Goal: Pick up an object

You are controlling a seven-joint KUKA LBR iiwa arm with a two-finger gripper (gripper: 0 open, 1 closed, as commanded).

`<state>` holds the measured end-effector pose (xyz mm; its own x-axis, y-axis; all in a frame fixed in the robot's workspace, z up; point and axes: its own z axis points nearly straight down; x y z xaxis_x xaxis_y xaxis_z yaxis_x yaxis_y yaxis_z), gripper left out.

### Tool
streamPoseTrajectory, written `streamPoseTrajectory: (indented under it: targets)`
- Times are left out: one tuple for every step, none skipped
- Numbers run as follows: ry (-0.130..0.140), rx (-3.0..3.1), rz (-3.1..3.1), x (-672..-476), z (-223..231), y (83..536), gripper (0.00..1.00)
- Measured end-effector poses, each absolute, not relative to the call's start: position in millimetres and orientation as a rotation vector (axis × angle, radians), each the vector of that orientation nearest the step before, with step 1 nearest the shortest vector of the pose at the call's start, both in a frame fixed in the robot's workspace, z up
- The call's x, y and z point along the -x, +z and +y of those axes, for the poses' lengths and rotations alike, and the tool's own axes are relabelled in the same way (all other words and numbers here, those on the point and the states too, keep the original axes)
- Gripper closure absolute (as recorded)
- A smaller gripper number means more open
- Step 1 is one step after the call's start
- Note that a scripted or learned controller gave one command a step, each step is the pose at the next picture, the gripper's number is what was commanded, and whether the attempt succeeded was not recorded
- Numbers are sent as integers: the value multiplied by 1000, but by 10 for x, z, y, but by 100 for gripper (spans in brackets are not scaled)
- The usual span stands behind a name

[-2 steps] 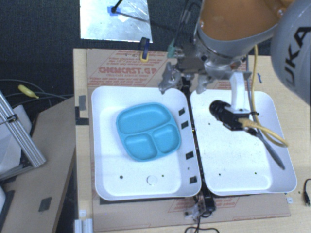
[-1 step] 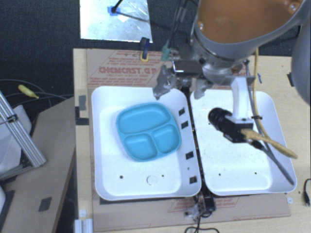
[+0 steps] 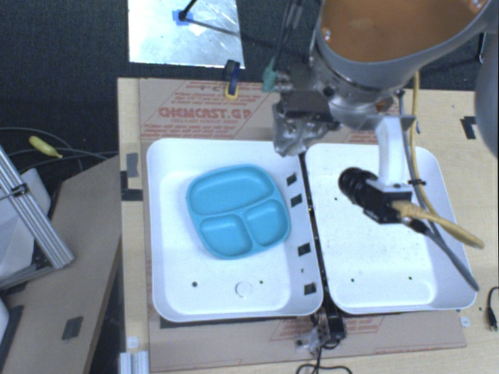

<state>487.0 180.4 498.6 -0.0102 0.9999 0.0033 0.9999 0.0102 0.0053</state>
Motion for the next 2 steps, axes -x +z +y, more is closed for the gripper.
streamPoseTrajectory:
  targets:
    - [13,-2202,2238,-4875,1805,5093,100]
    - [16,-2195,2244,-4879,1807,5202,100]
